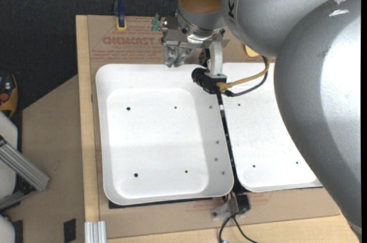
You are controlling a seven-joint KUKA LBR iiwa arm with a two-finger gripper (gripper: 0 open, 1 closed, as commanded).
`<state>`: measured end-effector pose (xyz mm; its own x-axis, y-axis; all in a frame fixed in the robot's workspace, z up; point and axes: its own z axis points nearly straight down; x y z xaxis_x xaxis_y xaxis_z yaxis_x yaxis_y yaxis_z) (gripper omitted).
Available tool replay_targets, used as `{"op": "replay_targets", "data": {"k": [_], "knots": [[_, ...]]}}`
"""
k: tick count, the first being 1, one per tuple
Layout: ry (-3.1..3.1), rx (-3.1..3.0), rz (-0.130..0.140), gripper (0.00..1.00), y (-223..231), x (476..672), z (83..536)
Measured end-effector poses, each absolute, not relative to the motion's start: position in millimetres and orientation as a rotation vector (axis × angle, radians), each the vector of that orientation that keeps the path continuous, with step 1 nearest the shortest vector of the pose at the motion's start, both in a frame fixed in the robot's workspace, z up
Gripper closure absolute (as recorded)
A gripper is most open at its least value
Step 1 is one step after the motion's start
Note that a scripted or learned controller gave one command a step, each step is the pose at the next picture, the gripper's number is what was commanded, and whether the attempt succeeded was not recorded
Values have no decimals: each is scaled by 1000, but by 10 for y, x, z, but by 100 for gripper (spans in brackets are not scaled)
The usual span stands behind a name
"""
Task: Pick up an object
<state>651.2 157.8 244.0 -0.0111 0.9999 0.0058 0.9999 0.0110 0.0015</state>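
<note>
Camera view, gripper: my gripper point(174, 57) hung over the far rim of the left bin point(101, 121), close to the corner where the two bins met.
Camera view, gripper state: I could not tell whether it was spread or pressed together, and I could make out nothing held in it.
Camera view, object: I could not tell where the object lay. The left bin's floor carried only small dark dots point(128, 109). My arm point(298, 35) hid much of the right bin point(264, 144), so I judged it might sit there.
Camera view, surroundings: the bins rested on a lettered board point(132, 39) with a blue clamp point(120, 14) at its far edge.
Handling, my judgement: anything small enough to hide under my arm was probably light. The smooth white floor looked slippery, so a nudge could send it sliding.
Grasp, my judgement: I would have to see the object before choosing a hold. Across its narrowest part, straight from above, seemed safest.
</note>
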Motion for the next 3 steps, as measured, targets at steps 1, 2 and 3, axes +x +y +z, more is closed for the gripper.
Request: {"op": "replay_targets", "data": {"k": [1, 2, 3], "knots": [[-2224, -2226, -10, 100, 1360, 6539, 3046], [-2222, -2216, 5, 100, 1721, 6658, 2596], [-2224, -2226, -11, 100, 1554, 6663, 3160]]}}
